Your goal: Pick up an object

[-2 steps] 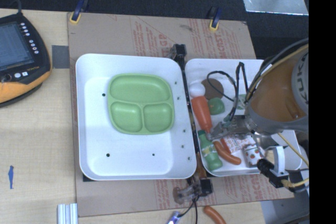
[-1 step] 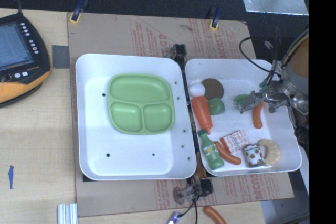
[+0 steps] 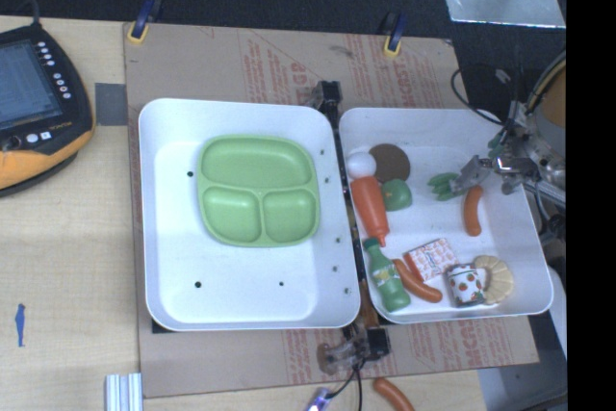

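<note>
- Reaching in from the right: end effector (image 3: 478, 170) low over the right bin (image 3: 539, 236), near that bin's upper right part.
- Grip state: cannot tell; tip too small and cluttered to read.
- Nearest candidates for the pick: a small green toy (image 3: 442, 185) just to the left of the tip, touching or nearly so, and an orange sausage (image 3: 472, 211) just below it.
- Sausage long axis: roughly up-down in the view, lying flat on the bin floor, apart from the bin's other contents.
- Green toy: short and stubby, no clear long axis; contact with the tip hard to judge.
- Farther left in the same bin: a carrot (image 3: 371, 208) with long axis near vertical, a white ball (image 3: 361, 166), a brown disc (image 3: 390, 162) and a green pepper (image 3: 397, 195), all well apart from the tip.
- Along the bin's lower edge: a green bottle (image 3: 386, 276), a red-and-white packet (image 3: 430, 257) and a cookie (image 3: 493, 276), also well apart.
- Left bin (image 3: 164, 284) carrying 1 green divided plate (image 3: 259, 191), far from the arm.
- Judgement: shortest move is a small shift down toward the sausage, closing across its narrow width, or a slight shift left onto the green toy.
- Risk: the green toy may get nudged aside instead of caught.
</note>
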{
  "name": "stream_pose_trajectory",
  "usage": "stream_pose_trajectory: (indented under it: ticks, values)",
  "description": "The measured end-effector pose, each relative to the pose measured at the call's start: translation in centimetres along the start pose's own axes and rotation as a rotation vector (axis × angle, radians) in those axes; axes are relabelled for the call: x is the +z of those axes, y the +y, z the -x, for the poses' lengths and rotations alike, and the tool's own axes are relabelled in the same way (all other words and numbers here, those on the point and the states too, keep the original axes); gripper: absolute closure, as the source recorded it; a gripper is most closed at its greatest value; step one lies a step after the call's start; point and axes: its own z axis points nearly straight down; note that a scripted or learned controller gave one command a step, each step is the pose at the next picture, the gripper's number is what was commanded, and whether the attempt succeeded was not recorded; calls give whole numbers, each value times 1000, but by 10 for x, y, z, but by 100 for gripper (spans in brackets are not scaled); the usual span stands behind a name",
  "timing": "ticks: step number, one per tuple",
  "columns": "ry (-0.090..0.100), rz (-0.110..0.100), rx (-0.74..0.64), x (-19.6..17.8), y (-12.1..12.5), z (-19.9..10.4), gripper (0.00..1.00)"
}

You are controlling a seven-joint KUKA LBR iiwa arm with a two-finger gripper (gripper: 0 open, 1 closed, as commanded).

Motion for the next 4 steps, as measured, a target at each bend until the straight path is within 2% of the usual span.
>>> stream_pose_trajectory:
  ticks: [1, 2, 3, 4]
  values:
    - [1, -2, -4, 63, 15, -2, 0]
    - [0, 2, -1, -50, 0, 0, 0]
    - [1, -2, -3, 7, 31, -39, 0]
    - [0, 0, -3, 53, 73, -91, 0]
